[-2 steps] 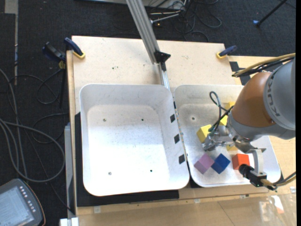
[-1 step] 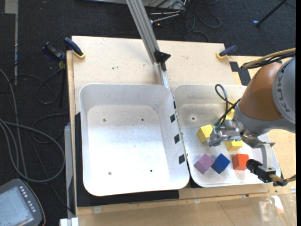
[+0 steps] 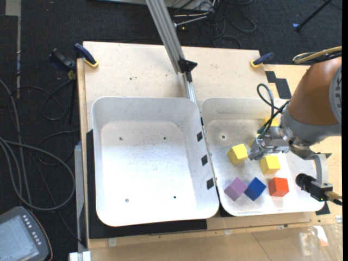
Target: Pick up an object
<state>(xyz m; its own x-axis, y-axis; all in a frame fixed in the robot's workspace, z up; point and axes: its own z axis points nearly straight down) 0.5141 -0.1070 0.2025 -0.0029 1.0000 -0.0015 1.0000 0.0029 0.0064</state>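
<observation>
Under the grey arm (image 3: 318,105), down low in the right-hand bin (image 3: 217,118), sits the hand (image 3: 260,148), wedged into the gap between two yellow blocks. Can't tell whether open or closed from this angle, and can't see anything clamped in it, so not calling it a grab.

Stuff that could go sideways, guessing here:
- Could close on thin air, being parked between two targets rather than over one.
- Might just shove a yellow block away instead of pinching it, with both sitting so close to the hand.
- Could catch a corner only and drop the block on the lift.
- Might snag that loose cable loop (image 3: 267,99) just behind the hand.

Containers, big to small:
- Left-hand bin (image 3: 144,156), well away from the hand past the shared rim: only specks and a few dark dots on the floor.
- Right-hand bin, right under the hand: holds all the blocks.
- Yellow block (image 3: 237,153) just beside the hand, on the side toward the left-hand bin.
- Second yellow block (image 3: 270,163) just beside the hand, toward the front rim.
- Red block (image 3: 278,186), blue block (image 3: 255,188) and purple block (image 3: 235,189) lined up near the front rim, further from the hand, blue and purple nearly touching.
</observation>
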